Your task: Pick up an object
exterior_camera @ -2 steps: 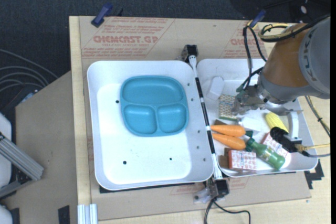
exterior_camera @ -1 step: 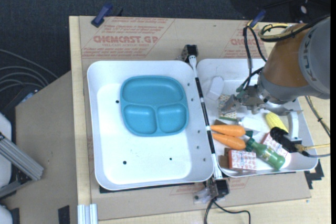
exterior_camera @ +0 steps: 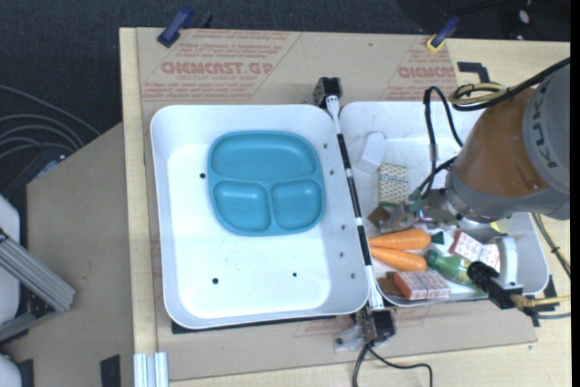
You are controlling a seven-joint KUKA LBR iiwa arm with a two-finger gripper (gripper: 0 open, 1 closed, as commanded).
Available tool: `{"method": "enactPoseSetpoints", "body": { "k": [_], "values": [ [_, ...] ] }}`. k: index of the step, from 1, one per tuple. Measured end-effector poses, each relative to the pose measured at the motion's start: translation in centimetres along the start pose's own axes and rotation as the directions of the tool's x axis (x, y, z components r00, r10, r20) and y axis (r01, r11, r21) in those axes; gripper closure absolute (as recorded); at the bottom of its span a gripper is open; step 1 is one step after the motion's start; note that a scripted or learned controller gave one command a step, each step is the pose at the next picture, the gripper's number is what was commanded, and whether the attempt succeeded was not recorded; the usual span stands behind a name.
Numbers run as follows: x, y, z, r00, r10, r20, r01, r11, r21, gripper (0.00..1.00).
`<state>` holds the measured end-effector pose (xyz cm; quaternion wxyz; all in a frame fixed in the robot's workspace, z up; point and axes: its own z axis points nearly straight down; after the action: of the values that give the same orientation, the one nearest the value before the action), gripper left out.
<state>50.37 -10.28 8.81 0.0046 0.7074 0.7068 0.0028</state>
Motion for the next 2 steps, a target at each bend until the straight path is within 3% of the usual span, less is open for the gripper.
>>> {"method": "enactPoseSetpoints", "body": {
  "k": [1,2],
  "values": [
    [-0.1,0.1,-1.0,1.000,0.001,0.002,-0.001,1.000,-0.002,1.00],
    [-0.5,-1.8,-19.8,1.000,-0.002,-0.002,0.002,1.000,0.010,1.00]
  ]
}}
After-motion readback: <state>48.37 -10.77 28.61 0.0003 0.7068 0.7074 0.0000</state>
